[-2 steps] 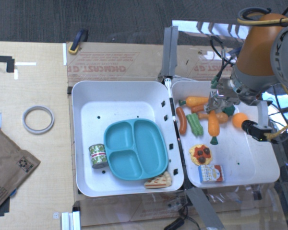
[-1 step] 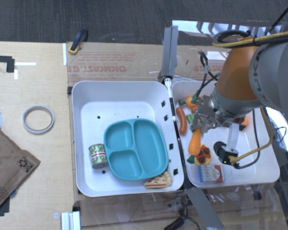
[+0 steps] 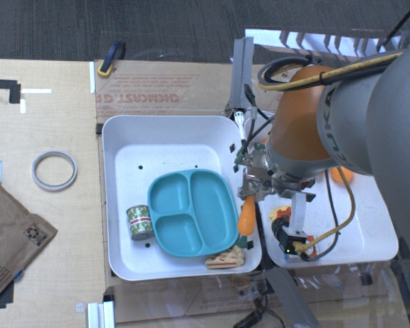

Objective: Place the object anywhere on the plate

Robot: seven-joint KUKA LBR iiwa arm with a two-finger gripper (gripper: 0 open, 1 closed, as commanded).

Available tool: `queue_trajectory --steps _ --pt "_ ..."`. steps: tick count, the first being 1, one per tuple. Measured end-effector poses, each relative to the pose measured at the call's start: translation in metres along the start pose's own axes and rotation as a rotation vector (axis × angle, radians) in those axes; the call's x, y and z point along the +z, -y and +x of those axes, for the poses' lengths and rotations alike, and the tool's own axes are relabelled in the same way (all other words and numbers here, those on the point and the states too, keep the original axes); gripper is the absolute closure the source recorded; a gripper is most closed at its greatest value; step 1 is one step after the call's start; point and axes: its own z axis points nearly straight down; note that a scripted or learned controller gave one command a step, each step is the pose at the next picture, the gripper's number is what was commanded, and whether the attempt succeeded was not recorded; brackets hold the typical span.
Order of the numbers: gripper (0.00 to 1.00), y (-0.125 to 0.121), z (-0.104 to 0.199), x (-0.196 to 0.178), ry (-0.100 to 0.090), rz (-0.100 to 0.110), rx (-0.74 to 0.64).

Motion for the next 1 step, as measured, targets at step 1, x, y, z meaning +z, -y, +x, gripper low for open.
queue_trajectory --steps 1 --pt "0.0 -0.0001 -0.0002 0.0 0.0 0.0 0.001"
